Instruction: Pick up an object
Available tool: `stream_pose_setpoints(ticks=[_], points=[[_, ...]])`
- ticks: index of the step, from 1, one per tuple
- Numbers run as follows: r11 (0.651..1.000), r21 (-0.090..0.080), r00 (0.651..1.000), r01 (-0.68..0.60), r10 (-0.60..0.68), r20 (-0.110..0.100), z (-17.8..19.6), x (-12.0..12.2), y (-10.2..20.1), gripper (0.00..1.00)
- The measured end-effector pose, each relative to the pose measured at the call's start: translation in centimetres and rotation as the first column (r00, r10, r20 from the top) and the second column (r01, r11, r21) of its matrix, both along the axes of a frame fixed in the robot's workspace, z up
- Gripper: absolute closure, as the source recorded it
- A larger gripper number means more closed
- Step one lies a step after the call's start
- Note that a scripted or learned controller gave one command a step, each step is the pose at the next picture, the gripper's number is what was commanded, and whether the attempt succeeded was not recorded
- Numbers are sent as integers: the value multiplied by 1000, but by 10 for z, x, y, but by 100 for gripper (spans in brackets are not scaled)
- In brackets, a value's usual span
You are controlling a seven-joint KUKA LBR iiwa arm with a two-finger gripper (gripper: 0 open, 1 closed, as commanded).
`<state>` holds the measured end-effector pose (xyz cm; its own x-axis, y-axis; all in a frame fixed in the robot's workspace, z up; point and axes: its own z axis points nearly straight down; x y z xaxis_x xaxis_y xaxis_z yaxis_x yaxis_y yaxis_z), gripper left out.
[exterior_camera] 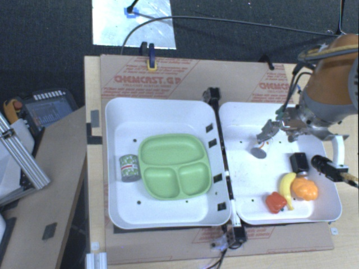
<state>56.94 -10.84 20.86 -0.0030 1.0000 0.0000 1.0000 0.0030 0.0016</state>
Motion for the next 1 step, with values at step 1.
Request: stream_pose_setpoints(ticks=[1], points=[[1000,1,1000,1,-1,-4,-58,9,1,0]])
